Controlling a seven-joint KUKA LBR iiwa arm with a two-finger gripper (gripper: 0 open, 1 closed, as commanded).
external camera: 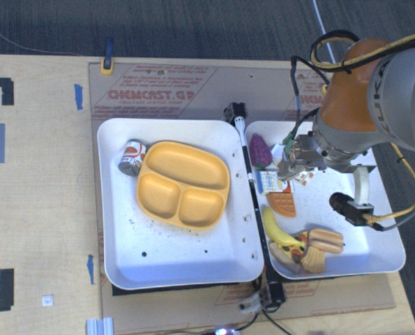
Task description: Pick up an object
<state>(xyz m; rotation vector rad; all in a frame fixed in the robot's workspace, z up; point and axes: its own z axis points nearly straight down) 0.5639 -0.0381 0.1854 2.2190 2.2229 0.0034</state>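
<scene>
The robot's metal hand (291, 167) hangs low over the upper left part of the right-hand shallow white plastic bin (378, 253). From where I stand I cannot tell whether it is wide or narrow, and I see nothing held in it. Just beside it, to the left and slightly nearer me, lies a small blue and white printed carton (268, 181), in my judgement the likeliest thing to be picked. Next to the carton, toward the near edge, is a flat orange wedge (282, 204), and on its far side, by the bin wall, a purple toy aubergine (260, 150). Nearer the front sit a yellow toy banana (279, 231), a toy hot dog in a bun (325, 239) and a tan bread-like piece (312, 259), bunched together. The left-hand white bin (123, 246) holds a yellow plastic plate with three compartments (183, 183) and a red and silver drinks can (131, 157) touching its far left edge. Both bins stand on the pale wooden desk (33, 208). As I read it, the reach is made; the grasp and lift are left.
</scene>
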